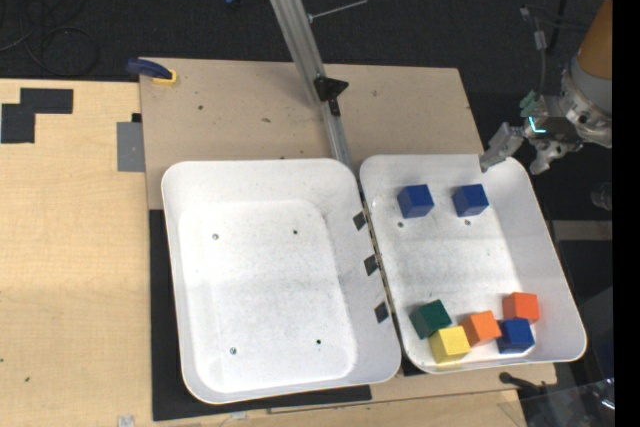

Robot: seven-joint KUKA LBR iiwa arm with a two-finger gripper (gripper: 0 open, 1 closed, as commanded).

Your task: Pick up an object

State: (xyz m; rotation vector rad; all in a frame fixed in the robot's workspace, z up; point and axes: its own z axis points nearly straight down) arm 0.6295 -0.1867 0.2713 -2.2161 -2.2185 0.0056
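In the right bin [545, 245], two blue cubes sit near the far edge: one [415, 200] on the left, one [470, 200] on the right. At the bin's near end lie a green cube [431, 318], a yellow cube [450, 342], an orange cube [483, 326], a red-orange cube [521, 306] and a small blue cube [516, 334], packed close together. My gripper [522, 148] hangs at the bin's far right corner, above and to the right of the blue cubes, its fingers spread apart with nothing between them.
The left bin [200, 215] lies beside the right one, with black clips along the shared edge. A slanted aluminium bar [297, 30] rises behind the bins. Brown board surrounds them, and a blue-and-yellow clamp [152, 70] sits at the board's far left corner.
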